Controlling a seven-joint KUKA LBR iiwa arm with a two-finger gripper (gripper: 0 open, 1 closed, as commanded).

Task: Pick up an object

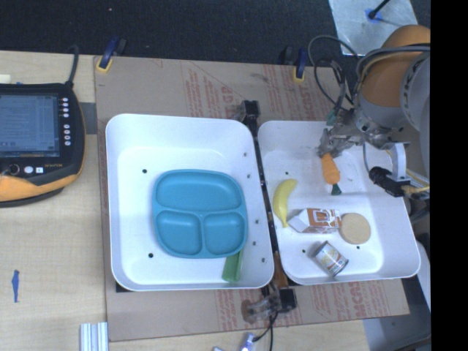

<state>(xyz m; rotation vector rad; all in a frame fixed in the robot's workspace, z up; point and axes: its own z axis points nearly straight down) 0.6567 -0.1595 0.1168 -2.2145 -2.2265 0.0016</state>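
Observation:
My gripper (333,146) hangs over the back of the right bin (395,258), reaching in from the right. Directly in front of it is an orange carrot (331,170) with its green stem pointing toward the front; the thick end touches or nearly touches the gripper's tip. Also in the right bin are a yellow banana (282,199) by the left wall, a small brown and white carton (316,220), a round tan disc (356,228) and a small tin can (330,259) on its side.
The left bin (124,196) holds a blue divided plate (199,212) and a green object (232,268) at its front wall. A tablet controller (33,141) lies on the bench at far left. Cables run behind the gripper.

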